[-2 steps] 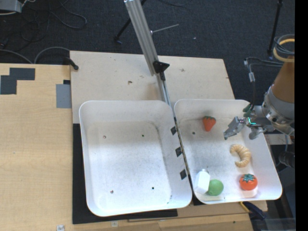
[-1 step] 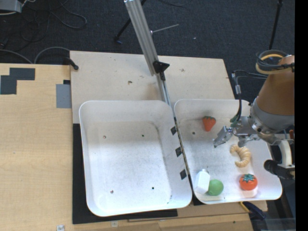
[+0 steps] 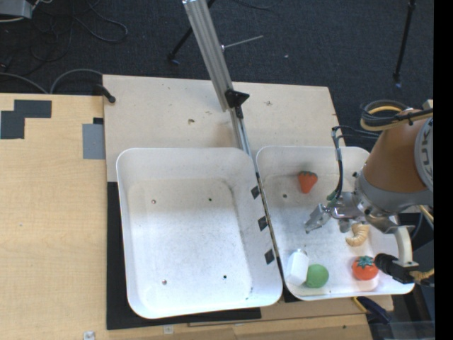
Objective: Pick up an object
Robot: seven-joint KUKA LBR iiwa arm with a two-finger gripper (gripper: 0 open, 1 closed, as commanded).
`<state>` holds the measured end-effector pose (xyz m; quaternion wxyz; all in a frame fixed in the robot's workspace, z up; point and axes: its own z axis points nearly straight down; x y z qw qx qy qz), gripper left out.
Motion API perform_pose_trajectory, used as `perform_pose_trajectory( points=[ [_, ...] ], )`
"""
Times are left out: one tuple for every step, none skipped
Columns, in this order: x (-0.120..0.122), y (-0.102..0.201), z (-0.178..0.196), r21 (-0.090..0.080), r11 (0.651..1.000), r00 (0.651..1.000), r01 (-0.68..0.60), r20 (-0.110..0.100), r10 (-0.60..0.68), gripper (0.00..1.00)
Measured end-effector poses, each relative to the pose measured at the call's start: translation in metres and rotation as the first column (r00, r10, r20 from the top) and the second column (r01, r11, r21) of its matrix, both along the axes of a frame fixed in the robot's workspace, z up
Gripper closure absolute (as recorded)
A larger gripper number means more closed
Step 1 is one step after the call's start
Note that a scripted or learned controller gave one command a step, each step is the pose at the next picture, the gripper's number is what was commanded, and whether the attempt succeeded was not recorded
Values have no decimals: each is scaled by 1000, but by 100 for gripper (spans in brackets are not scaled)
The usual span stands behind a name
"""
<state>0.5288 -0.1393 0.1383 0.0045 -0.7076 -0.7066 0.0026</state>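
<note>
A fixed overhead camera looks down at a slant on 2 shallow white bins side by side on a pale bench.

Nearest the camera, along the front edge of the right bin [image 3: 354,154], lie 3 small things: a white bottle-like item [image 3: 297,264] at the left, a green ball [image 3: 317,275] touching it, and a red tomato toy with a green top [image 3: 364,268] further right, apart from the ball.

Just behind these, a pale, curled, croissant-like piece [image 3: 358,235] lies beside the arm's wrist. The grey arm with its orange band [image 3: 396,165] reaches in from the right. Its gripper [image 3: 316,220] hovers low over the middle of the right bin, pointing left; nothing sits between its fingers, and whether they are spread or closed cannot be told.

Further back in the same bin, a red strawberry toy with a green cap [image 3: 306,181] lies alone.

The left bin [image 3: 141,163] shows bare white floor. A metal rail [image 3: 212,55] rises behind the bins.
</note>
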Motion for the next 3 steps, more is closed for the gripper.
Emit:
perform_pose_trajectory(
  points=[
    [1,0,-46,-2,1000,1000,0,9,0,0],
    [0,-1,-36,0,1000,1000,6,8,-6,100],
    [-8,3,16,-3,1000,1000,2,11,-2,100]
  ],
)
